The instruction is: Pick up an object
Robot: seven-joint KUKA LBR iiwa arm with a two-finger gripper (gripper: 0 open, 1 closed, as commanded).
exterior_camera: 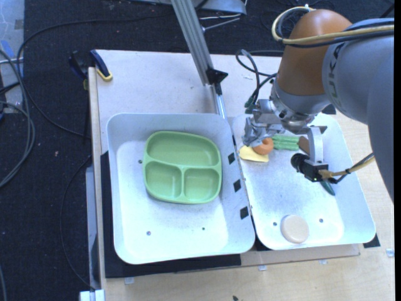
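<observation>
At the far end of the right bin point(351, 227), we see the gripper point(258, 137) low over a small cluster of objects. We can't tell from this angle whether it's open, closed or gripping anything; the wrist hardware blocks that.

Directly under and touching the gripper's near side: an orange ball-like object point(265, 147), sitting on or against a yellow wedge-shaped piece point(252, 155). Whether the gripper actually has the orange one, we can't say.

Just to the right of the gripper, a green stick-shaped item point(285, 143) lies flat, one end next to the orange object. Further right and a bit nearer the camera, a black fitting with cables point(306, 167) hangs off the arm above the bin floor.

Well apart from the gripper, at the near end of the same bin, a pale round disc point(294, 228) lies flat by itself.

To the left of the gripper, across the divide between bins, the left bin point(131, 237) holds a green three-compartment tray point(183, 167), lying flat, roughly centred.

Behind the gripper, a metal pole point(195, 33) rises at a slant from the counter point(150, 80) near the seam between the bins. Far left corner of the counter: a small blue and yellow tool point(100, 64).

The arm point(351, 61) comes in from the right, orange band point(310, 46) above the wrist, yellow cable looped over it.
</observation>
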